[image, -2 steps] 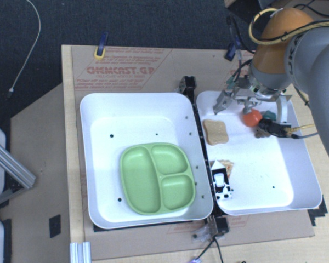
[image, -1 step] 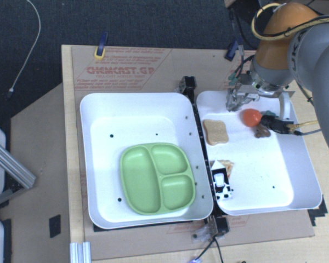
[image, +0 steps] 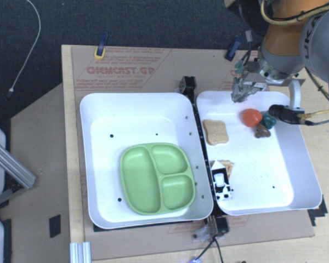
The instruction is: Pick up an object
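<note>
Right bin (image: 296, 193): its middle and near half lay bare, open to a reach from above.
Far end: gripper (image: 242, 91) hung over the rim; orange ball (image: 251, 116), teal piece (image: 268, 121) and brown piece (image: 262, 132) clustered close together.
Divider side: bread slice (image: 215, 132) and a black-and-white item (image: 221, 181) crowded the wall.
Left bin (image: 93, 147): green divided plate (image: 157, 177) filled the near middle; the far half was free.

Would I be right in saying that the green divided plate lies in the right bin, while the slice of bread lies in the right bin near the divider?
Not quite. The camera view shows the green divided plate in the left bin, not the right. The slice of bread does lie in the right bin near the divider.
</note>
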`<action>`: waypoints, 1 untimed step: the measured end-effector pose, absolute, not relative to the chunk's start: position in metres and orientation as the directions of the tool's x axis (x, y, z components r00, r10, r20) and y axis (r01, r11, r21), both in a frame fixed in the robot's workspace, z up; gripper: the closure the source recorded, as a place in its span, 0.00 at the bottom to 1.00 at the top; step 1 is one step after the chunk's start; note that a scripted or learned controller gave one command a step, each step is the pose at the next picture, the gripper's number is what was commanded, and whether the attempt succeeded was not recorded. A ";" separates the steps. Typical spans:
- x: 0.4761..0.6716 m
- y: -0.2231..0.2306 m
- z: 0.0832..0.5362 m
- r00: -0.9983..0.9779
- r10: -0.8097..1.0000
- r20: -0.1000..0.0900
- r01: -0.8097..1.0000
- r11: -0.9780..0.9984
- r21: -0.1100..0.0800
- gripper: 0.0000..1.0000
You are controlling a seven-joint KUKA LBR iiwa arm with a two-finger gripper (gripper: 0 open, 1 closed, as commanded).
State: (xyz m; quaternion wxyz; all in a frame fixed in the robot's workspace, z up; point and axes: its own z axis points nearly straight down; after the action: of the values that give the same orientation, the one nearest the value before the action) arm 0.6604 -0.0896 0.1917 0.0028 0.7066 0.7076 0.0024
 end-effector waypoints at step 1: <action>0.662 -0.089 0.242 -0.001 1.000 -0.001 1.000 0.001 0.007 1.00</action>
State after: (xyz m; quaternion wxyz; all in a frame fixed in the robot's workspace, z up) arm 0.6620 -0.0895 0.2419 0.0030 0.7066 0.7076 0.0022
